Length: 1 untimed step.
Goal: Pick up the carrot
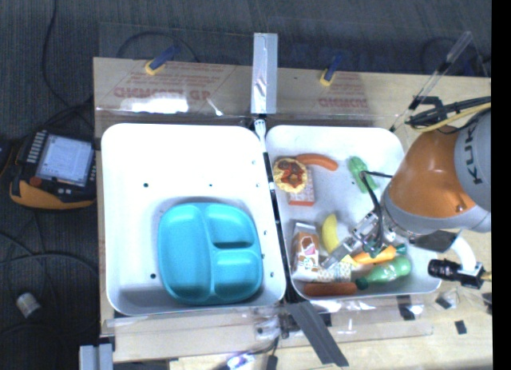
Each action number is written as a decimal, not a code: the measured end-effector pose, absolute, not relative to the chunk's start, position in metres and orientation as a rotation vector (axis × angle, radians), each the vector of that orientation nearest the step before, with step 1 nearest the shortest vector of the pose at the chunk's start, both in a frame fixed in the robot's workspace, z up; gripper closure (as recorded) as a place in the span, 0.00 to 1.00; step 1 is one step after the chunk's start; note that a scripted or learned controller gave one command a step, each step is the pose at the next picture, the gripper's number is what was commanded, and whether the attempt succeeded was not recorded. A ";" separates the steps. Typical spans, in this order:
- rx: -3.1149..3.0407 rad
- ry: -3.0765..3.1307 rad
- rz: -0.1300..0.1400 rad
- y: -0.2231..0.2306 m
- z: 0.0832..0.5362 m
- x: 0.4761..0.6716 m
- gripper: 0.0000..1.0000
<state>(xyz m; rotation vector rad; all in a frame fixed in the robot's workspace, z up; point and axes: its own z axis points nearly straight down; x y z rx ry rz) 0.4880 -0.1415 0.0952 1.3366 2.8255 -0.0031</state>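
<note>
Carrot [375, 257] lies in the right bin [335, 133], near the corner at about five o'clock, a small orange piece just under the wrist of the arm [431, 181]. From my screen I see the gripper [355, 247] directly at nine o'clock of it, pointing toward the bin's middle. I cannot tell whether the pincer is apart or together, because the wrist hides part of it and the picture is too soft there. I also cannot say that the carrot is held; it looks close to the tool, perhaps touching, but not clearly between anything.

The corner is crowded, and this is my main worry. A green vegetable [387, 272] lies just beside the carrot at about five o'clock, a red sausage [329, 288] lies below at seven o'clock, and the banana [330, 231] and a small packet [306, 252] stand at nine o'clock. If the program closes a little off target, I judge it may take the green vegetable in place of the carrot, or take both. The carrot is smooth and tapered, so it could slip out on lifting. The bin wall is near, so a low approach may hit it.

The left bin [128, 200] carries a blue tray [210, 252], well apart.
</note>
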 end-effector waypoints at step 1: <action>1.581 2.715 0.000 -0.169 0.137 0.485 0.00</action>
